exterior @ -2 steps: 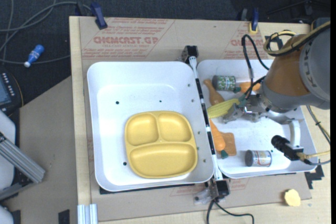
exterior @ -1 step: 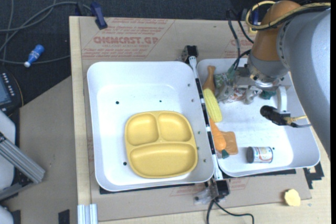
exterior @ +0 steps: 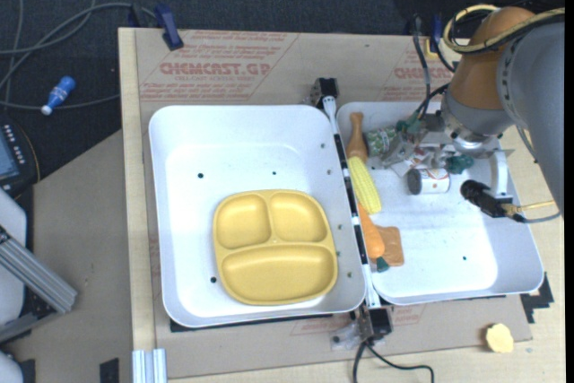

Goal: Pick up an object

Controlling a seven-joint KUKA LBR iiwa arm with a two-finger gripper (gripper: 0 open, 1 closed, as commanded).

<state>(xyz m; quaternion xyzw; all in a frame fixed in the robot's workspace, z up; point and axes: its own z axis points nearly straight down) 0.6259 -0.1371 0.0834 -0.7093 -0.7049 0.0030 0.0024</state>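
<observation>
My gripper (exterior: 432,164) hangs low over the back part of the right bin (exterior: 466,269), under the orange wrist band. Directly below it lie small items: a white and red cylinder (exterior: 436,184), a dark cap-like piece (exterior: 414,181) and a green bit (exterior: 460,163). Whether any of them is held is hidden by the wrist. Along the bin's left wall lie a yellow corn cob (exterior: 363,185), an orange carrot (exterior: 371,239) and a brown bottle-shaped toy (exterior: 357,133).
A yellow divided plate (exterior: 273,245) sits in the left bin (exterior: 193,148). A black cable end (exterior: 482,197) hangs to the right of the gripper. A small yellow piece (exterior: 499,337) lies on the bench outside the right bin's front corner.
</observation>
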